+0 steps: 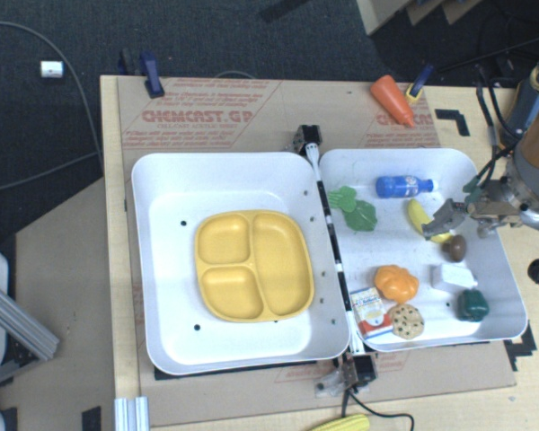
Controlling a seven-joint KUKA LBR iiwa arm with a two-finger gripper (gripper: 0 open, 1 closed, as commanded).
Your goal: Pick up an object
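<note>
The right bin holds several small objects: a blue bottle, a green leafy toy, a yellow banana, a brown ball, an orange fruit, a cookie, a red and white carton, a white block and a dark green piece. My gripper hangs low over the bin's right side, right beside the banana and just above the brown ball. A bit of yellow shows under its tip.
The left bin holds a yellow divided plate. On the bench behind the right bin lies an orange cone-shaped toy. A blue clamp sits at the bench's far left corner. Black cables run by the arm.
</note>
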